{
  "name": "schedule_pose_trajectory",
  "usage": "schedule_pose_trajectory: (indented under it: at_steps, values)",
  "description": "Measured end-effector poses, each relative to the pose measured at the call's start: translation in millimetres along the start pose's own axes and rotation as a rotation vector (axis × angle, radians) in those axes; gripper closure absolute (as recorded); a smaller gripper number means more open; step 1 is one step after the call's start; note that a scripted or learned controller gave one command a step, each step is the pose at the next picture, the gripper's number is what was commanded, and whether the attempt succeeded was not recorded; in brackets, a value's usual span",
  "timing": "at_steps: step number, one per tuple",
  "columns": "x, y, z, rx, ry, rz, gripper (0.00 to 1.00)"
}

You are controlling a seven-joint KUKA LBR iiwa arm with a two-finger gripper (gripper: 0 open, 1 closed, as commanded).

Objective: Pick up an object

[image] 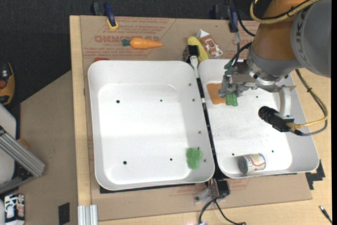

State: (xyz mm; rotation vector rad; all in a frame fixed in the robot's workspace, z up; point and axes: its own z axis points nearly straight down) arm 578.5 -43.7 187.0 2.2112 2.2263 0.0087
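In the camera view the gripper [230, 91] hangs low over the far left part of the right bin [295, 160], at the end of the grey arm [310, 34] with its orange band. A small green object [231, 100] sits right at the fingertips, a blocky piece of dull green, and it appears to lie between the 2 fingers, though whether they are closed on it or only straddle it cannot be told from this slant. Touching it on the left and partly under the gripper lies a flat orange piece [214, 93], resting on the bin floor close to the wall that divides the 2 bins. Toward the camera from the gripper, well apart from it, a small can [250, 163] with a white and red label lies on its side near the front rim of the same bin. Across the dividing wall, in the left bin [105, 76], a crumpled green lump [194, 157] sits in the front corner nearest the gripper's side. Beyond the bins, on the brown board [84, 113], a toy carrot [142, 43] lies far to the gripper's left, and a yellow banana [196, 46] lies just behind it beside a small printed packet [212, 47].
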Motion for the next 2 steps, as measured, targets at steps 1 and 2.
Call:
schedule_pose_trajectory:
  at_steps: [1, 2]
  values:
    - [12, -9, -45, 0.000, -0.001, 0.005, 1.00]
    - [30, 20, -57, 0.001, -0.002, 0.004, 1.00]
